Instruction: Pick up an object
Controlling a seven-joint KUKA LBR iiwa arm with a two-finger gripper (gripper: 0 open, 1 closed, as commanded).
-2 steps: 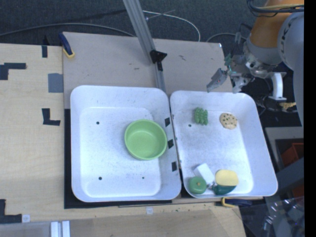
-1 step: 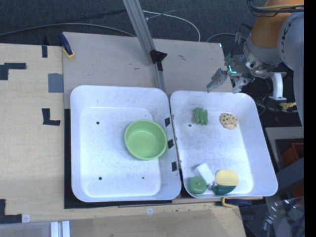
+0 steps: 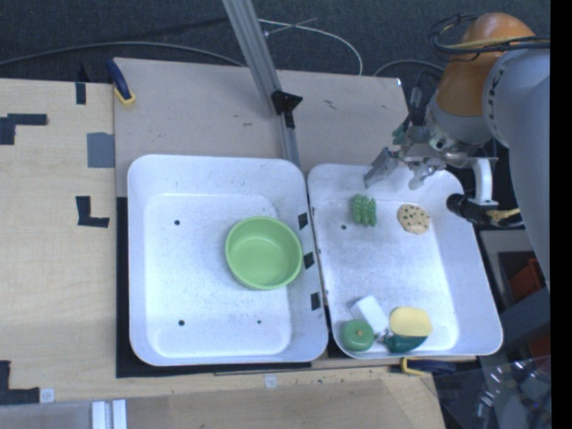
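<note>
My gripper (image 3: 395,174) hangs open over the far edge of the right bin (image 3: 465,280), its two fingers spread with nothing between them. Just below its left finger lies a small dark green bumpy object (image 3: 363,210). A round tan cookie (image 3: 413,219) lies to the right of that, under the right finger. At the near edge of the same bin sit a white block (image 3: 369,311), a green round piece (image 3: 357,335) and a yellow piece on a teal base (image 3: 409,325).
The left bin (image 3: 161,239) holds a light green bowl (image 3: 263,253). A grey metal pole (image 3: 259,56) slants down to the gap between the bins at the far side. Cables (image 3: 313,38) lie on the board behind.
</note>
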